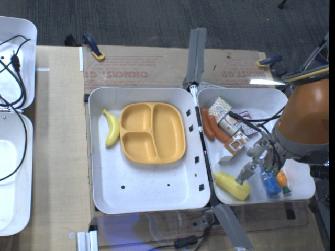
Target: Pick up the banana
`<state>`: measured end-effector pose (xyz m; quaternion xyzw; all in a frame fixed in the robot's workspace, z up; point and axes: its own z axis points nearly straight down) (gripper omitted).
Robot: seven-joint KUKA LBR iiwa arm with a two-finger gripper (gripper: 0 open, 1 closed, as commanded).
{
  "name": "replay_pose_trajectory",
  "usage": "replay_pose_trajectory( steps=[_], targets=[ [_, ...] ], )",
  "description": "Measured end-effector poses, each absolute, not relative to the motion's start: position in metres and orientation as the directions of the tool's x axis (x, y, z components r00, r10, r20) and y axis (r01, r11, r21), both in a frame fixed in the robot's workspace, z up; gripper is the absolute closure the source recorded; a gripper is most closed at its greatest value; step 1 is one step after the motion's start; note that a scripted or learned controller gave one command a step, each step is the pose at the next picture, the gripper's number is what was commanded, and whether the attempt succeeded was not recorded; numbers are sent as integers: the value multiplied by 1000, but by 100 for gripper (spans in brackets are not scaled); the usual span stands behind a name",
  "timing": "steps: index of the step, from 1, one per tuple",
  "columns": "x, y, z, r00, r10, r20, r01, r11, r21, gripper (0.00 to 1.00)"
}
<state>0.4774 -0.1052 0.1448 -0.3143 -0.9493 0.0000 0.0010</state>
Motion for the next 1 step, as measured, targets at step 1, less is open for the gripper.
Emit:
replay_pose_trajectory(
  steps=[1],
  targets=[
    [477,-94,116,-914,405,2,405,914,0,0]
  ],
)
